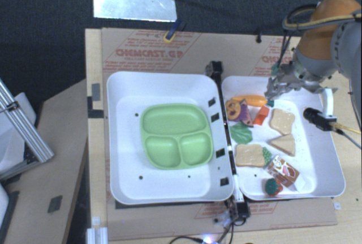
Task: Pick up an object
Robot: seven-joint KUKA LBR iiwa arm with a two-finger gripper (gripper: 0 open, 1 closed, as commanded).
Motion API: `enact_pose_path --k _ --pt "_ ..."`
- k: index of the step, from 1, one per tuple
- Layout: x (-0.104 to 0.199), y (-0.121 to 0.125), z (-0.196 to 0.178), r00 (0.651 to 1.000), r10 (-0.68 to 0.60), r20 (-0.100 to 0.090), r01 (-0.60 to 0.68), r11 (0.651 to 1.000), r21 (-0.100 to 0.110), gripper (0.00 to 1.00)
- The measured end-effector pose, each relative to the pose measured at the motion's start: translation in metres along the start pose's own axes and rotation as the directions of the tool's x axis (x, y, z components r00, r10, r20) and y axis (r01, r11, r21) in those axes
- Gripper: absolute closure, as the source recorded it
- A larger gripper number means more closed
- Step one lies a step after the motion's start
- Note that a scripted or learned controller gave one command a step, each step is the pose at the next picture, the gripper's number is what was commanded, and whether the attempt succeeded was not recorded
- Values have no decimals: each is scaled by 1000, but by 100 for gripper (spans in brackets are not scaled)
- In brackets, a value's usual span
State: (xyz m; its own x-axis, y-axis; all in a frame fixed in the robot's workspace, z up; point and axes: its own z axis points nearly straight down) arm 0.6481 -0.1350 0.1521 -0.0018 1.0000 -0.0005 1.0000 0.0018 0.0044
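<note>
Nearest the camera, at the front edge of the right bin [334, 180], a small green-and-red toy [273, 186] is lying beside a red-and-white patterned packet [283, 172]. Behind them three toast-like slices are sitting: one square slice [249, 154] near the divider, a wedge [283, 144] to its right, and another square slice [281, 121] further back. A green leaf-shaped piece [241, 134] is resting against the divider side, and at the far-left corner of this bin a cluster is crowding together: an orange carrot-like piece [253, 100], a yellow-and-purple toy [237, 109] and a small red block [261, 116], all touching or nearly so.

The left bin [121, 141] is carrying a green three-compartment tray [176, 135] in its middle.

The tool [272, 91] is hanging at the far edge of the right bin, just beside the carrot-like piece; I cannot tell how it is set, and nothing is visibly between its tips.

Judging from this, the crowding is the main risk: a descent here is likely landing on several touching pieces at once, so the tips may be pushing the carrot-like piece aside or pinching an edge that slips. The bin's back wall is also close, and may be blocking one side of a grasp.
</note>
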Motion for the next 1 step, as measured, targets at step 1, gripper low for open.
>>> enact_pose_path --k 1 --pt "3 7 -64 1000 -3 1 3 1000 -4 100"
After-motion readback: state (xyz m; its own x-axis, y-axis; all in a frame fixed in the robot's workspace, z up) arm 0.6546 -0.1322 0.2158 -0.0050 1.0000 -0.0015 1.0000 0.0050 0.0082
